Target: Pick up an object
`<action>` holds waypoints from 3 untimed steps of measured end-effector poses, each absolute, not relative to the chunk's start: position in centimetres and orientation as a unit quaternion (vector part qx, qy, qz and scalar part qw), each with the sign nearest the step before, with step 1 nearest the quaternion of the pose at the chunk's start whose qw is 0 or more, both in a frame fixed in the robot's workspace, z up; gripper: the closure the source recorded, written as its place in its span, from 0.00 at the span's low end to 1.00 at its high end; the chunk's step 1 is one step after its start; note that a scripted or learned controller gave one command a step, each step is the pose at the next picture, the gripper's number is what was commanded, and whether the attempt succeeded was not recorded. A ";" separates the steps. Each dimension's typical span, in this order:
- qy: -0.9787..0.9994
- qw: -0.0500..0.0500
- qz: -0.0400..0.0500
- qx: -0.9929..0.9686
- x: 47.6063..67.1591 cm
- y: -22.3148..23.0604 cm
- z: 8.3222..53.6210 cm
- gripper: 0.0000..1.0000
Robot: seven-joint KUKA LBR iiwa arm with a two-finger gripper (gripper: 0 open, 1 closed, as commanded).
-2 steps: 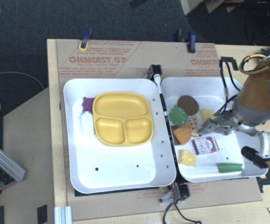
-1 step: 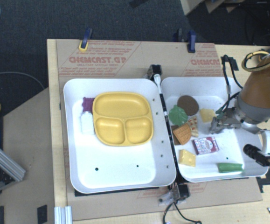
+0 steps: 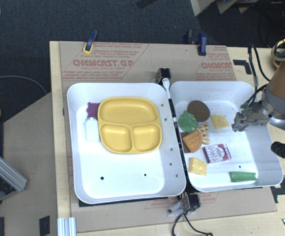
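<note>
arm over right bin, objects lying loose

the bench (image 3: 58,132) carries two shallow white bins side by side. the left bin (image 3: 127,183) contains a yellow compartment tray (image 3: 130,124) with one long section at the top and two smaller sections below. a purple item (image 3: 92,109) and a white item (image 3: 91,130) lie just beside the tray's left edge, partly tucked against it.

the right bin (image 3: 265,166) contains the loose objects. a brown round piece (image 3: 199,110) sits near the top, touching a green leafy piece (image 3: 187,121) to its lower left. a pale yellow block (image 3: 219,121) lies to the right of the brown piece. a tan waffle-like piece (image 3: 193,139) lies below the green piece. a small maroon packet (image 3: 216,153) lies to its lower right. a yellow wedge (image 3: 198,166) rests near the bin's left wall, and a green flat strip (image 3: 242,176) lies near the bottom edge.

the gripper (image 3: 240,121) is positioned over the right part of the right bin, just to the right of the pale yellow block. the arm (image 3: 282,90) enters from the right, with its orange band visible. tool state: cannot be determined from this view. no object is visibly between the tool's tips
</note>
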State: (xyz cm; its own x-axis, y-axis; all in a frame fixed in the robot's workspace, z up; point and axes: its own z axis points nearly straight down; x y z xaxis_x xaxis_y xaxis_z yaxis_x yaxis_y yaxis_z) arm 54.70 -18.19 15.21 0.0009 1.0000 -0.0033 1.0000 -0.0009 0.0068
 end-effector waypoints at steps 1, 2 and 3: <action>0.707 0.004 0.001 0.707 55.0 -19.3 20.4 1.00; 0.707 0.003 0.001 0.707 55.1 -19.4 22.7 1.00; 0.709 -0.001 0.000 0.705 56.5 -14.1 21.6 1.00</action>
State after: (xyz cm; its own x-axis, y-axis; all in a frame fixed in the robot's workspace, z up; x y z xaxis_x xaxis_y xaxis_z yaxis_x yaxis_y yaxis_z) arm 56.45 -14.08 21.59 -0.0054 1.0000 0.0019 1.0000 0.0054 -0.0020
